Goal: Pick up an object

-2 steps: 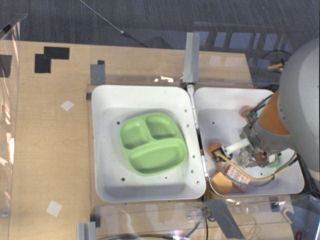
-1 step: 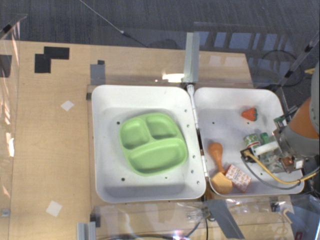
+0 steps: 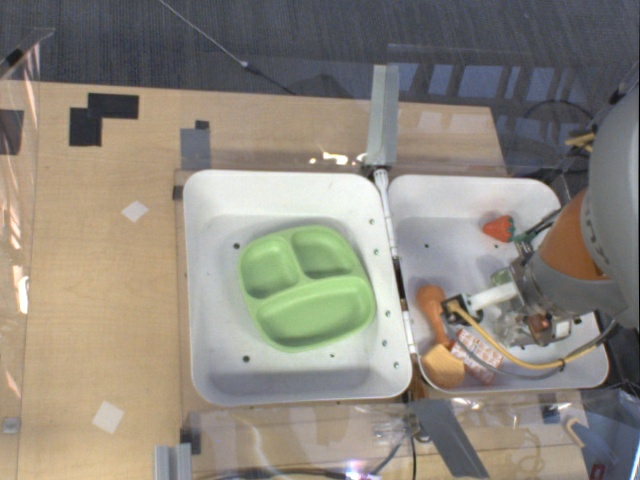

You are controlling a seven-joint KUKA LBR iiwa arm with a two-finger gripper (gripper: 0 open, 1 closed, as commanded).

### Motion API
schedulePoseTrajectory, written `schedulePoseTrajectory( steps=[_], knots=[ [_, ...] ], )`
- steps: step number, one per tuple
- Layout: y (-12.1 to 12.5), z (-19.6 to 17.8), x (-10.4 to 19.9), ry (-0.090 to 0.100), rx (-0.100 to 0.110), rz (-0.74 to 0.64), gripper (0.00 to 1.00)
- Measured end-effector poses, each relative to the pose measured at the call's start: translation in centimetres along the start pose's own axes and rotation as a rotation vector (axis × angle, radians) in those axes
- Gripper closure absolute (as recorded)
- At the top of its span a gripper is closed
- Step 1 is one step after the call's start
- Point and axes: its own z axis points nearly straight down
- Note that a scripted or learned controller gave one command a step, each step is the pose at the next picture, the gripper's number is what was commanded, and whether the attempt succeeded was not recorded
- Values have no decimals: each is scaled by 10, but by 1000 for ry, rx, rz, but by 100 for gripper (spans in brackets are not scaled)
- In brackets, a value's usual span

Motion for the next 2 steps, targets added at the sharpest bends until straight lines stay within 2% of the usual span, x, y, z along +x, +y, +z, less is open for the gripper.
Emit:
schedulePoseTrajectory(
  steps=[1,2],
  knots=[
    [-78,-95,41,-11,7,-1,100],
    [-174,-95,59,-12,8,2,100]
  ],
)
